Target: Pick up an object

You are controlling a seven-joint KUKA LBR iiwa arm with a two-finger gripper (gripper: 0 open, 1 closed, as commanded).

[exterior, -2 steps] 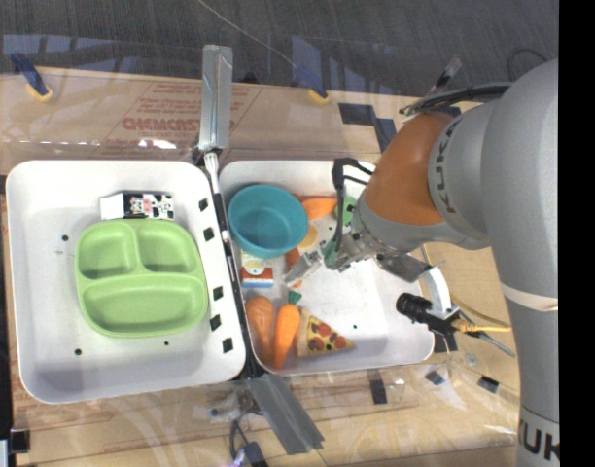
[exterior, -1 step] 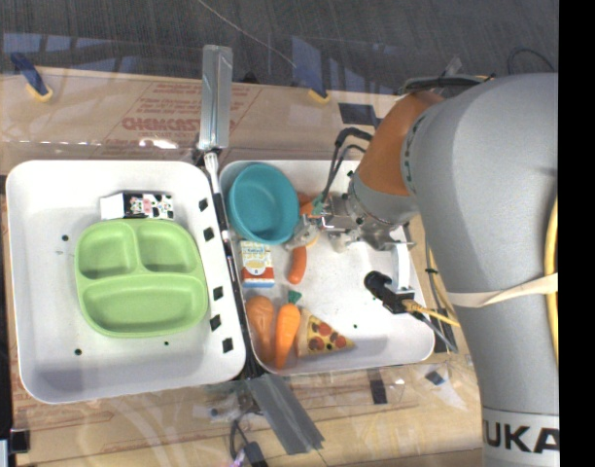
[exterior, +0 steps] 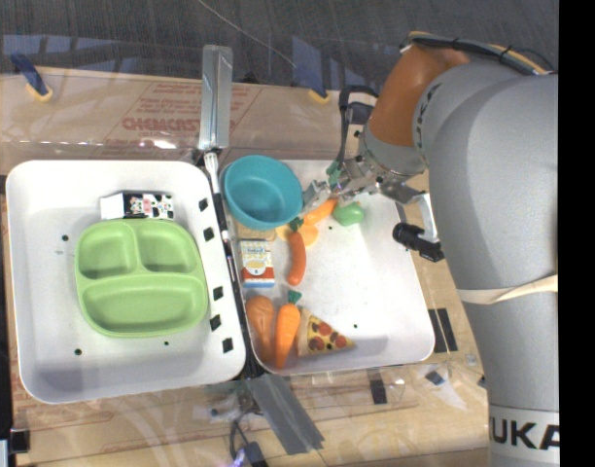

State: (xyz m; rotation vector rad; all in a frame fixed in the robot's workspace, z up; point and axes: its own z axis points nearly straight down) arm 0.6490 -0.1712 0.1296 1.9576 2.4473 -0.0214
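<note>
Gripper (exterior: 342,191) low in the right bin (exterior: 395,300), beside the blue bowl (exterior: 262,191).

A small orange carrot (exterior: 317,214) lies slanted just right of the bowl, next to a pale green piece (exterior: 350,215); whether the gripper grasps anything cannot be told. The arm (exterior: 492,183) reads "KUK"; the cardboard (exterior: 161,115) beyond the bowl carries red print, too faint to read.

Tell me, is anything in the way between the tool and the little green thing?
Nothing visible is. The tool sits right beside the small green piece in the right bin. The blue bowl and an orange carrot lie off to the side.
</note>
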